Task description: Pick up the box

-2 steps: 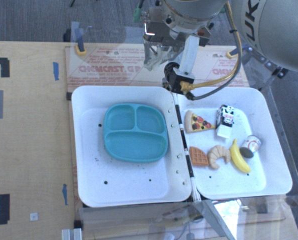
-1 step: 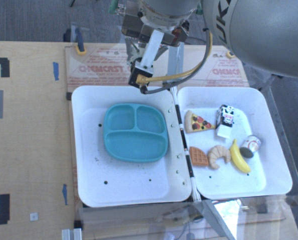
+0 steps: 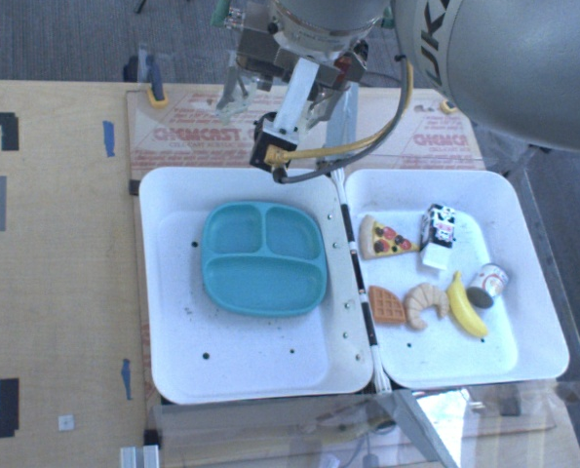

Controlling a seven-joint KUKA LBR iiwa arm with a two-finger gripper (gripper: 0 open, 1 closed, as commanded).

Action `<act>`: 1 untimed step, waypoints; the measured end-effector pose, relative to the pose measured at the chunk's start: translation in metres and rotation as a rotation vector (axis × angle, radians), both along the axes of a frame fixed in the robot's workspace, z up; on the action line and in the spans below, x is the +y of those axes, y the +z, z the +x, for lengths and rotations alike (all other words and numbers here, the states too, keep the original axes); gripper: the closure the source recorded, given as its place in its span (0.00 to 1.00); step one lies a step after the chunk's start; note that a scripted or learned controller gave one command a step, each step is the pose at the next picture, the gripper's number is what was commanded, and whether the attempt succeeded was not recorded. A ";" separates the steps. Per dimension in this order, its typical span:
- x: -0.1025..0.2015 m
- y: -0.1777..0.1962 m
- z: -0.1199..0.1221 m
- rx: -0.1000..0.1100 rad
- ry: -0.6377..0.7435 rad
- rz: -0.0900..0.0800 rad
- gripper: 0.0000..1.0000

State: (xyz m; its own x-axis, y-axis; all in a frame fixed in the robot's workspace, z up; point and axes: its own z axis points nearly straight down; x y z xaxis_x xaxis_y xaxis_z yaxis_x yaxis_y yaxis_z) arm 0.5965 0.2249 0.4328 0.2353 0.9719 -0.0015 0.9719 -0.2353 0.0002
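Note:
The box (image 3: 439,238) is a small carton, black and white on top with a white lower end. It lies in the right bin (image 3: 535,261), near the back and a little right of the middle. My gripper (image 3: 237,93) hangs high over the cardboard behind the left bin, far up and to the left of the box. Its two fingers stand a little apart, open, with nothing between them.
Around the box in the right bin lie a pizza slice (image 3: 387,238), a waffle (image 3: 387,307), a croissant (image 3: 428,303), a banana (image 3: 466,308) and a small can (image 3: 487,283). The left bin (image 3: 163,291) holds a teal divided plate (image 3: 265,259).

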 end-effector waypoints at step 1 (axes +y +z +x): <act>0.000 0.000 0.014 -0.001 0.316 0.001 0.00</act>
